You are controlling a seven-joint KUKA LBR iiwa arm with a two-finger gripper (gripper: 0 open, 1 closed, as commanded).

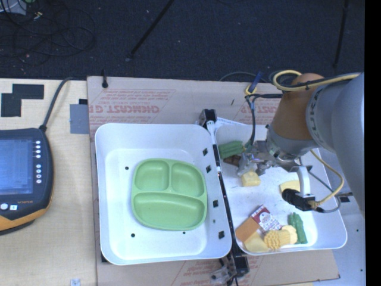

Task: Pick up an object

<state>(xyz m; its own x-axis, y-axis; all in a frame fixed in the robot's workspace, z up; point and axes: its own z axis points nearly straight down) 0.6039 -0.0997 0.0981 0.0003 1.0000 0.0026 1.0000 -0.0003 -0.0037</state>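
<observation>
While the gripper (249,161) hangs low in the right bin (333,234), I cannot tell its jaw state; a pale yellow block (250,179) lies just below, a green piece (230,149) just beside.

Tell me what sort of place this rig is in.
Probably a robotics lab bench, not a kitchen: two white bins on cardboard, a teach pendant at the left, loose cables on the dark floor, and toy food near the gripper.
</observation>
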